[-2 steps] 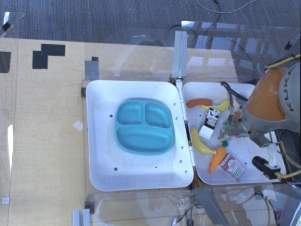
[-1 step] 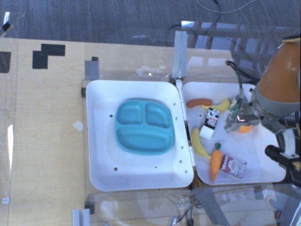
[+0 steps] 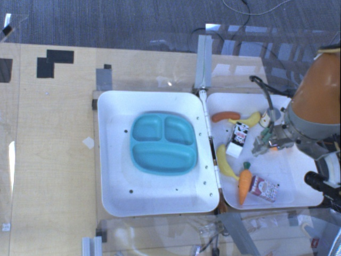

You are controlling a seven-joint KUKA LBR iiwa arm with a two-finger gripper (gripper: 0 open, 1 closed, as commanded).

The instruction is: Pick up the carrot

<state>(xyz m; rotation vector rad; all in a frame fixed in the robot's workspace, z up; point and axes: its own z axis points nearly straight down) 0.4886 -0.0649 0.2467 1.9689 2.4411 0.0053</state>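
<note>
Right bin [image 3: 303, 196]: carrot [image 3: 244, 183] between banana [image 3: 226, 163] and carton [image 3: 264, 189]

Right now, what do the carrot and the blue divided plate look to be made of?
Carrot: likely toy plastic, judging by its even orange colour, smooth skin and neat green cap. Blue divided plate: probably moulded plastic, with one flat colour, rounded compartments and a soft sheen.

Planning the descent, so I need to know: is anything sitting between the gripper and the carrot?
Nothing visible does. The gripper hangs over the right bin, and the carrot lies below-left of it across bare floor. The red carton lies against the carrot's right side.
</note>
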